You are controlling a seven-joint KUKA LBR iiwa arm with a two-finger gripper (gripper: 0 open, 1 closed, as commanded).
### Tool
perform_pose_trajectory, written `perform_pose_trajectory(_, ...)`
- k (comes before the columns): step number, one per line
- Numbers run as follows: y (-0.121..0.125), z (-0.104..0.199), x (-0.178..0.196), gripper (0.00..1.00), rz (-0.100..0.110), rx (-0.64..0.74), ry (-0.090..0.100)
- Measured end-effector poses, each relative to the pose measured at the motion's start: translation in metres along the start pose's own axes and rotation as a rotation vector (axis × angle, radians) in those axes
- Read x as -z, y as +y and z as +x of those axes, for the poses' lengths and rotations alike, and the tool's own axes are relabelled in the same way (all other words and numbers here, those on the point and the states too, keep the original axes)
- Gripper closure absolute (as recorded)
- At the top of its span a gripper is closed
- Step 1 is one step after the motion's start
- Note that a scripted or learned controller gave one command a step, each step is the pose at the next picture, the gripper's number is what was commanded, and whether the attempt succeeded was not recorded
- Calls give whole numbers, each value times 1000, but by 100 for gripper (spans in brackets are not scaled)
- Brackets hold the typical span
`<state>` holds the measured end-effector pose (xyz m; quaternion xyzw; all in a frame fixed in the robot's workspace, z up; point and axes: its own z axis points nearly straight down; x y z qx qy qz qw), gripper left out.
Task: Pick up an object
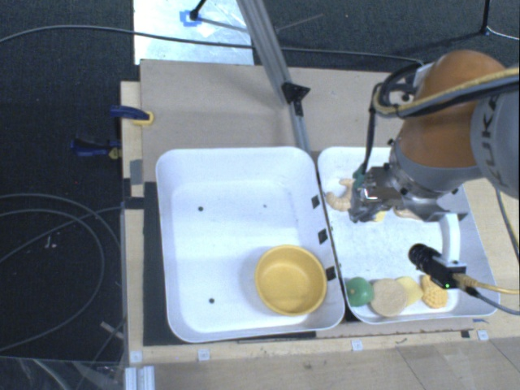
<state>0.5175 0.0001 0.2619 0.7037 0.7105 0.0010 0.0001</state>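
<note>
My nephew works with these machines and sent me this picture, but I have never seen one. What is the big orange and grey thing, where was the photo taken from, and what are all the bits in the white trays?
The orange and grey thing is a robot arm, reaching in from the right. At its end is a gripper, a two-finger claw for picking things up. It hangs low over the right bin; I cannot tell whether its fingers are open or whether it holds anything.

The photo comes from one fixed camera above the bench, looking down at a slant.

Two shallow white bins sit side by side. The left bin holds a yellow bowl. Along the right bin's near edge lie a small green object, a tan round piece and a yellow waffle-like piece, probably toy food. A pale object lies beside the gripper.
</note>
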Motion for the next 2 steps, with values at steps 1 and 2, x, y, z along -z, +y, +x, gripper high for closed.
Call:
perform_pose_trajectory(1,-8,50,-20,100,1,1,1)
perform_pose_trajectory(2,-17,91,-28,100,1,-2,0)
